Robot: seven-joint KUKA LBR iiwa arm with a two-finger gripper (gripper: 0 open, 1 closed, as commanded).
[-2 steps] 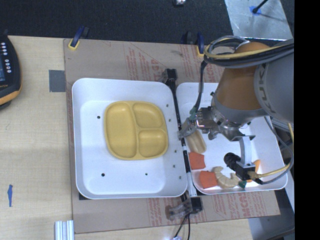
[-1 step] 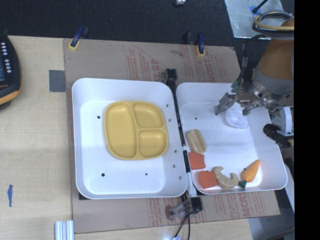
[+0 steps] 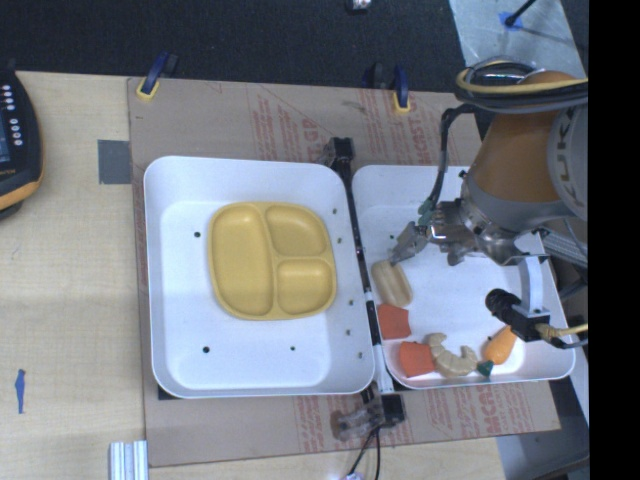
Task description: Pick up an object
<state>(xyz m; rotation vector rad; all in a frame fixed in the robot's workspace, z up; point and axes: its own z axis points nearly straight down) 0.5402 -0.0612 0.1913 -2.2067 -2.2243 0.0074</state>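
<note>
Pincer (image 3: 432,236) state: my metal fingers are spread apart over the right bin (image 3: 440,183), gripping nothing. Just beside them lies a smooth tan bread roll (image 3: 392,282). Left bin (image 3: 165,268) contains a glossy yellow three-compartment plate (image 3: 271,259).

Right bin: tan bread roll (image 3: 393,283) lying by left wall | red block (image 3: 394,321) just below it | second red-orange block (image 3: 416,358) at front edge | pale curved piece (image 3: 452,356) beside it | toy carrot (image 3: 499,346) tilted, front right
</note>
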